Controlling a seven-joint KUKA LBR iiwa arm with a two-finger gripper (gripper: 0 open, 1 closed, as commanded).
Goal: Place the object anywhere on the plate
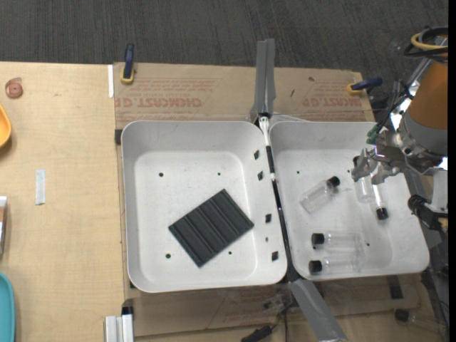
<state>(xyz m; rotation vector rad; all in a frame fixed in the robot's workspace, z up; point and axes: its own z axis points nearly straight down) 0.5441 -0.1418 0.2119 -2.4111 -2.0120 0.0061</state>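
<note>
Vial: held at right bin's far right edge

Vial (368, 191), clear, black cap, hangs clamped in gripper (367, 177), lifted for carrying. Your plate (211, 227), dark and ribbed, lies mid left bin (135, 191). Three vials (335, 251) remain in right bin (299, 137).

at the right edge of the frame, the arm (432, 105) is cut off above its orange band. the end effector (370, 168) is too small to read its fingers. orange (3, 128) and teal (6, 311) objects are cropped at the left edge.
</note>
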